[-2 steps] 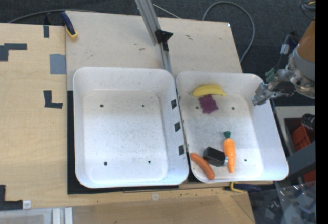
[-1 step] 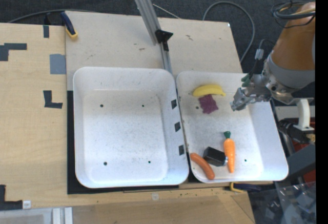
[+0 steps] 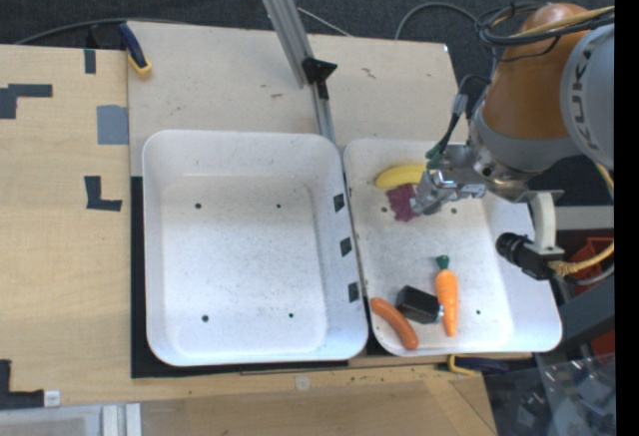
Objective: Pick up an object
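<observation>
1. Nearest you, along the front edge of the right bin, you see a red-orange sausage-shaped piece lying at a slant, touching a small black block.
2. Just beside the block lies a toy carrot, green top pointing away from you.
3. The left bin sits against the right one on the tabletop; you can make out a few dark dots on its floor.
4. Farther back in the right bin, a purple object lies just under the tool; the tool overlaps its right side, so you cannot read its full shape.
5. You cannot tell whether the tool is spread or pressed together, nor whether it grips the purple object; the wrist blocks that.
6. A yellow banana lies just behind the purple object, its right end hidden by the tool.
7. The arm bulks over the bin's far right corner.
</observation>
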Robot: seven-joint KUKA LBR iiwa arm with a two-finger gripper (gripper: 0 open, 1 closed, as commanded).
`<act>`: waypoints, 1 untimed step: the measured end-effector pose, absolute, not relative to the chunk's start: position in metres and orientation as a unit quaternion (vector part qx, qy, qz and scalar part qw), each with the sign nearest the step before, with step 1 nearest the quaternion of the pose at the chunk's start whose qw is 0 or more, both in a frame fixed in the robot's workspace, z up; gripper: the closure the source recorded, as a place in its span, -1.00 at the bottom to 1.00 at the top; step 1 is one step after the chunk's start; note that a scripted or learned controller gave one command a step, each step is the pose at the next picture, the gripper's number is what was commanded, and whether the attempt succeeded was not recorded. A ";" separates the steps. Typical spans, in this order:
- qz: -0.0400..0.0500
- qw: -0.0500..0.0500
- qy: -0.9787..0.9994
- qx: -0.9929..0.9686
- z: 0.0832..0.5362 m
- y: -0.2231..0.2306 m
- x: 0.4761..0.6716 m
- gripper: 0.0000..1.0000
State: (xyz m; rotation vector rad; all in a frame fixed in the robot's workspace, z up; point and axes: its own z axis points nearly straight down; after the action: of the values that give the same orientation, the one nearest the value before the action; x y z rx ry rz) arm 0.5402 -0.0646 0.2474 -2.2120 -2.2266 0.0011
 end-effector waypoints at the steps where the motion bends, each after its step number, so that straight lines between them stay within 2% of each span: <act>1: 0.000 0.001 -0.709 -0.705 0.245 -0.019 0.542 1.00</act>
State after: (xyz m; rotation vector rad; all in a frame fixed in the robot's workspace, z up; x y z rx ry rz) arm 0.5421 -0.0186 0.2450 -2.2123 -2.2269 0.0013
